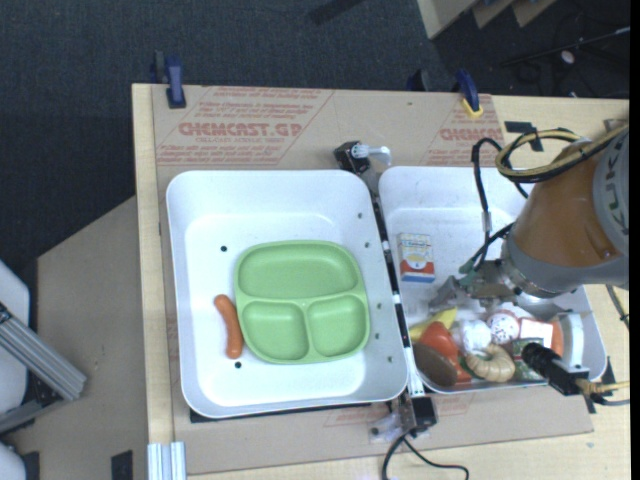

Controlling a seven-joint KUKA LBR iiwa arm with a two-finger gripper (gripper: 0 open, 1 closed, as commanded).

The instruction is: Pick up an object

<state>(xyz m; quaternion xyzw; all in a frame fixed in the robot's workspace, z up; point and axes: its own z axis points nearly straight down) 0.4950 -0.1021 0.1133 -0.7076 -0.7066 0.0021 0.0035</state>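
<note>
Gripper (478, 290): low in right bin (440, 193), above heaped toy food (470, 353); whether it grips anything cannot be told.

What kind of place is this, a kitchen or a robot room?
Probably a robot lab, not a kitchen. A robot arm reaches over two white bins on a clamped bench, and the food, like the hot dog beside the green tray, looks like toys.
</note>
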